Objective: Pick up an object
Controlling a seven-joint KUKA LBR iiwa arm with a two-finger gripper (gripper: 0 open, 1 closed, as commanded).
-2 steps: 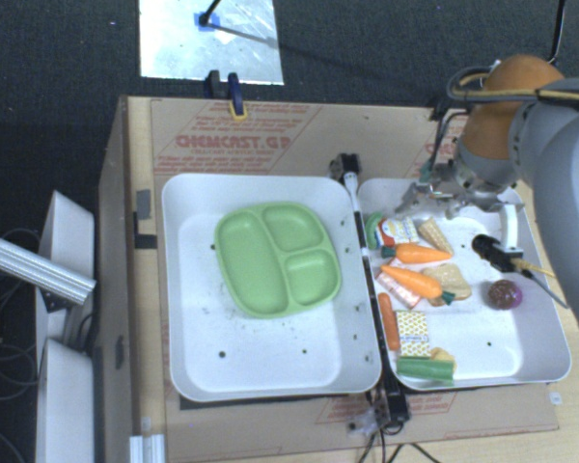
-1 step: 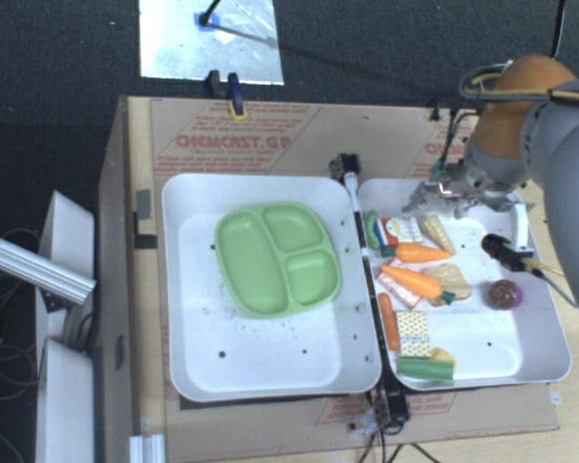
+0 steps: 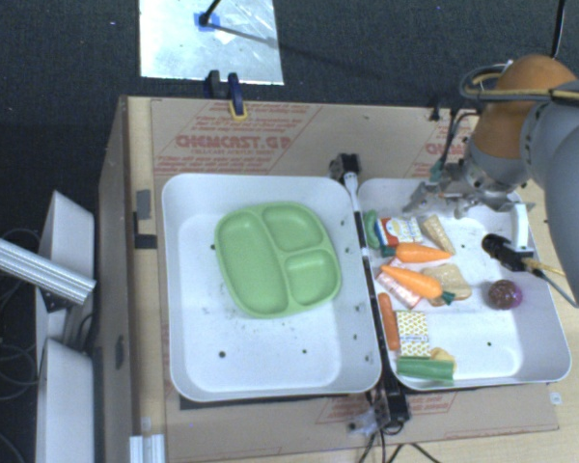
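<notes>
My gripper (image 3: 444, 197) hangs over the back of the right bin (image 3: 536, 350), just behind the pile of toy food. Right below it lie a tan bread piece (image 3: 436, 231) and a red and white packet (image 3: 401, 231). Two orange carrots (image 3: 420, 253) (image 3: 412, 281) lie across the bin's left half, with a tan slice (image 3: 453, 279) beside them. A dark purple ball (image 3: 503, 294) rests alone toward the right. Nothing shows between the gripper's fingers.
The left bin (image 3: 198, 355) holds a green divided plate (image 3: 277, 258). Along the right bin's left wall lie a green item (image 3: 372, 230), a thin carrot (image 3: 389, 322), a yellow patterned packet (image 3: 412, 334) and a green stick (image 3: 427, 367). The arm (image 3: 560, 152) fills the right side.
</notes>
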